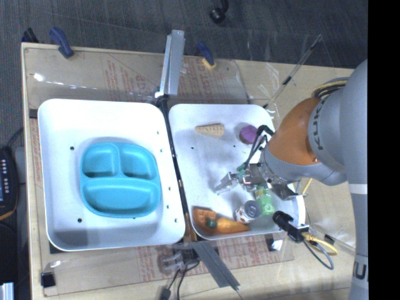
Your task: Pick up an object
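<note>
Two shallow white bins sit side by side on the table [94, 264]. Left bin [56, 124] carries a blue divided tray [119, 179]; right bin [194, 161] holds the loose objects and receives the arm [312, 136], which reaches in from the right. End effector [234, 179] hangs low over the middle of the right bin, its metal fingers [224, 184] appearing spread, with nothing visible between them, though the slanted view makes the gap hard to judge. Candidate objects lie on three sides of it. Nearest, by judgement, is a small can [249, 210] with a red and white face, just below and slightly right of the fingers, beside a green item [265, 204] partly hidden under the wrist. An orange carrot-like piece [219, 224] lies lower, against the bin's near wall, its long axis running left to right, with a small green part on top. A tan cone-shaped piece [209, 129] lies well above the fingers, long axis also left to right; a purple object [248, 132] rests to its right. A grasp on the can would call for a short move down the view
</note>
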